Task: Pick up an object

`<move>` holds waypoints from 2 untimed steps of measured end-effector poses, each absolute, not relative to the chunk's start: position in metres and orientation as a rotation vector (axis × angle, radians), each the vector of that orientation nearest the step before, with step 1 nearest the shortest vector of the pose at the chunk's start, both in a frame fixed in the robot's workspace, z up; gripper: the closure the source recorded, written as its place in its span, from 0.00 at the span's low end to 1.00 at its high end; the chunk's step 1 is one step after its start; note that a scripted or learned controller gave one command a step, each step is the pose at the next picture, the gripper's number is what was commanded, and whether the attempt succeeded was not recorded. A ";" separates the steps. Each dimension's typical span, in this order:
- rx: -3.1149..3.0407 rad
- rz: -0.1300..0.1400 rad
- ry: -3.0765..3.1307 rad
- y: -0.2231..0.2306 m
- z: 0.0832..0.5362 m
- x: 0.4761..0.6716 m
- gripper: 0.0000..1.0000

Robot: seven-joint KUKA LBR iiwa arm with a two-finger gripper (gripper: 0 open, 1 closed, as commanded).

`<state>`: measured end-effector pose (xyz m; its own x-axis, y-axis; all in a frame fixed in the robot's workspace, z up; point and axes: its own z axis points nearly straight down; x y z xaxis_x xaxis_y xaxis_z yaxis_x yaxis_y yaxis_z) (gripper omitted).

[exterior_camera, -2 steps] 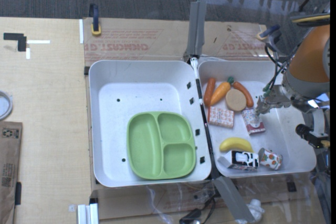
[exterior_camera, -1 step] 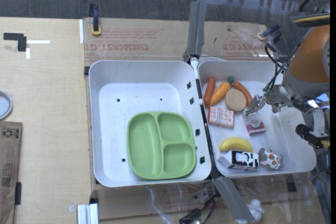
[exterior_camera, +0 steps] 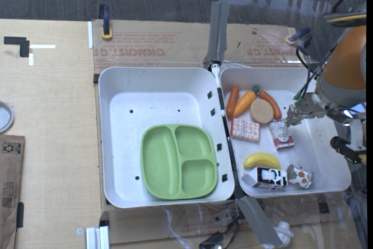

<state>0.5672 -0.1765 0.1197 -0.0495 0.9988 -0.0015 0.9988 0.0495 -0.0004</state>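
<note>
My gripper (exterior_camera: 289, 116) hangs low in the right bin (exterior_camera: 326, 143), just above a small red and white carton (exterior_camera: 281, 134). Left of it lie a tan round cookie (exterior_camera: 262, 112), an orange carrot (exterior_camera: 245, 102), two red-orange sausages (exterior_camera: 232, 101) and a wafer packet (exterior_camera: 245, 130). Nearer the front sit a yellow banana (exterior_camera: 261, 160), a black and white carton (exterior_camera: 271, 178) and a patterned small box (exterior_camera: 300, 176). I see nothing between the fingers.
The left bin (exterior_camera: 116, 102) holds a green divided plate (exterior_camera: 179, 160). A grey divider post (exterior_camera: 216, 32) stands behind the bins' shared wall. The arm's orange band (exterior_camera: 347, 58) fills the right edge above the right bin.
</note>
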 end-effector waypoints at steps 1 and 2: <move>2.166 -0.002 2.275 -0.176 0.120 0.567 0.00; 2.139 -0.003 2.303 -0.161 0.091 0.575 0.00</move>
<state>0.5747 -0.1606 0.0913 -0.0737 0.9973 -0.0002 0.9973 0.0737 -0.0022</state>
